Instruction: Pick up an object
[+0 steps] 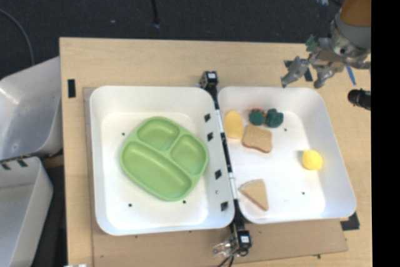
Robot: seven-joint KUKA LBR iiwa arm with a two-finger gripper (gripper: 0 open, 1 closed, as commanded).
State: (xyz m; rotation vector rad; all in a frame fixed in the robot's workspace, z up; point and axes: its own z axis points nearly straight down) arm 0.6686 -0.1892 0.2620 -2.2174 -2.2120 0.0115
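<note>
My gripper (307,74) hangs above the far edge of the right bin (331,134), its two fingers spread apart with nothing between them. Inside the right bin lie a yellow oblong piece (233,125), a green broccoli-like piece (265,116) with a bit of red behind it, a tan bread slice (257,139), a yellow ball (312,159) and a tan wedge (254,194). All of them lie below and to the left of the gripper, apart from it.
The left bin (106,197) holds a green divided plate (164,157). A black clip (209,79) sits at the far end of the seam between the bins, and cables (228,247) at its near end. A white container (28,109) stands off the bench's left edge.
</note>
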